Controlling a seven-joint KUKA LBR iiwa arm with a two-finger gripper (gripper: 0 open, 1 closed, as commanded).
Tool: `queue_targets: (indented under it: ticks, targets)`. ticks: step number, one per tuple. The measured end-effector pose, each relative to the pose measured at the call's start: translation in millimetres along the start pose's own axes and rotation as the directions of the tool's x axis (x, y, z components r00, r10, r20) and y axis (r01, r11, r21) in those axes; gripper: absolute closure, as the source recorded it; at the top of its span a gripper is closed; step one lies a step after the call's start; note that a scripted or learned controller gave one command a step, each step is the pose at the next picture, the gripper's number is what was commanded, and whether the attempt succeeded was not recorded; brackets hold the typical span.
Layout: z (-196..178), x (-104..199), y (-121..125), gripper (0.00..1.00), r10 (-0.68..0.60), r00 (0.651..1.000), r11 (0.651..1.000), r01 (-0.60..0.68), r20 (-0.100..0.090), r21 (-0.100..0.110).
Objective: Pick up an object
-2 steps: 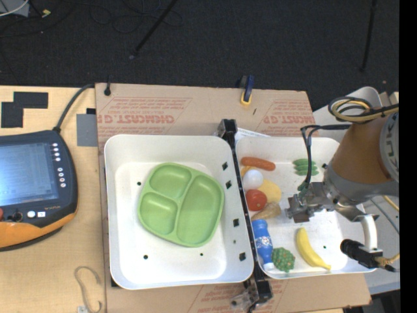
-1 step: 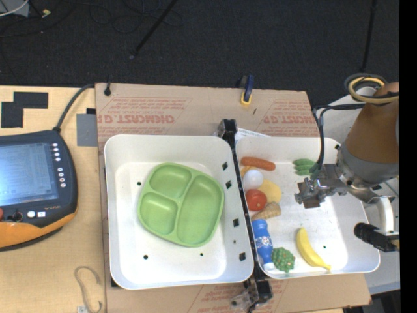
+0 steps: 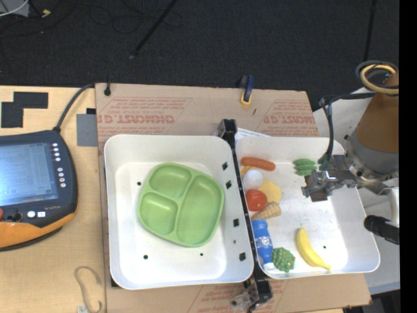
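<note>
The right bin (image 3: 355,204) holds several toy foods: an orange carrot (image 3: 258,163), a white egg (image 3: 253,175), a red tomato (image 3: 255,198), a yellow piece (image 3: 270,190), an ice cream cone (image 3: 269,210), a blue bottle (image 3: 261,236), a green broccoli (image 3: 283,259), a yellow banana (image 3: 311,248) and a green leafy piece (image 3: 304,166). My gripper (image 3: 317,189) hangs over the right bin's upper right part, just below the green leafy piece and apart from the banana. Nothing shows between its fingers.
The left bin (image 3: 124,240) carries a green divided plate (image 3: 180,203). A teach pendant (image 3: 34,188) lies on the bench at the far left. A blue and yellow clamp (image 3: 246,90) sits at the cardboard's back edge. The arm's orange band (image 3: 380,119) rises at the right.
</note>
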State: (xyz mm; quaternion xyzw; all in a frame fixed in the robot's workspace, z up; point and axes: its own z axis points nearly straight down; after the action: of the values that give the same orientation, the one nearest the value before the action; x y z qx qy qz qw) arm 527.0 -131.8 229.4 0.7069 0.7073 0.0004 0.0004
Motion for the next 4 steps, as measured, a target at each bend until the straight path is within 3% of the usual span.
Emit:
queue_targets:
  ticks: [1, 2, 3, 4]
  targets:
    - [-5.0, 59.2, -8.9, 1.00, -0.004, 1.000, 1.000, 0.004, -0.003, 0.005]
    - [8.1, 82.6, -9.1, 1.00, -0.001, 1.000, 1.000, 0.001, -0.001, 0.006]
    - [-8.2, 90.1, -6.8, 1.00, 0.000, 1.000, 1.000, 0.000, -0.001, 0.003]
    - [-1.3, 90.4, -17.3, 1.00, 0.001, 1.000, 1.000, -0.001, 0.000, 0.006]
